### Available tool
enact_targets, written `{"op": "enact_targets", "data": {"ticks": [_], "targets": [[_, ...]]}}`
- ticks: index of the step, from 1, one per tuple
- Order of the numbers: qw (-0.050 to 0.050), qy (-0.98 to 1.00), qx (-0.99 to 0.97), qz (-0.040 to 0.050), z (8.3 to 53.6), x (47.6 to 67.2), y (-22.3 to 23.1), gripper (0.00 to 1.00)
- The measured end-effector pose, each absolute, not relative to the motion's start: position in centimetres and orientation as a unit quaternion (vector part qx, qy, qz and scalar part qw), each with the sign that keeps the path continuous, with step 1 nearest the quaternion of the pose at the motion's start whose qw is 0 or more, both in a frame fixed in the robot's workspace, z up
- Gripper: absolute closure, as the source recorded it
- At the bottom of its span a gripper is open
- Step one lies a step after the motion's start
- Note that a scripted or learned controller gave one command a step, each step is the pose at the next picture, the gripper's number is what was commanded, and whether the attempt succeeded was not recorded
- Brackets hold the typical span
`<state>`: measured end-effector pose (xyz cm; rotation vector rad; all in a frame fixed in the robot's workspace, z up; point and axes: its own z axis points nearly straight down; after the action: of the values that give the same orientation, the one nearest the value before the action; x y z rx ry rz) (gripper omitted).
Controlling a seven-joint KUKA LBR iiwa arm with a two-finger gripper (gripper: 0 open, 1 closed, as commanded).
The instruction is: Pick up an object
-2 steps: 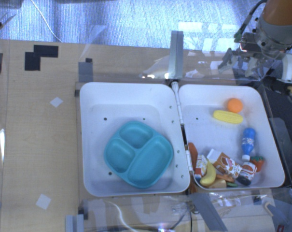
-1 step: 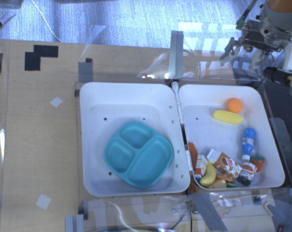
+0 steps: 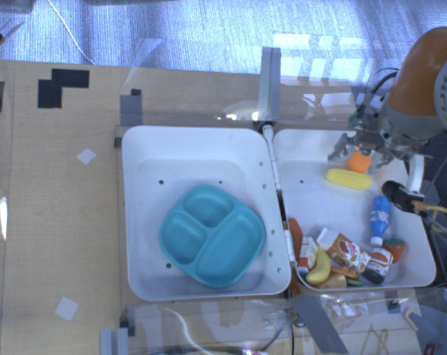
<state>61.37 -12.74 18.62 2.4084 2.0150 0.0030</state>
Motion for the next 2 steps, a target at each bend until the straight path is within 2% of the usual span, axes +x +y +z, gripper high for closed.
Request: {"op": "enact_targets", "data": {"ticks": [1, 2], "targets": [[0.002, 0.586, 0.81, 0.0023, 8.7, 64.3, -15.0, 0.0], [0.006, 0.588, 0.809, 0.0054, 10.1, 64.6, -14.9, 1.0]]}}
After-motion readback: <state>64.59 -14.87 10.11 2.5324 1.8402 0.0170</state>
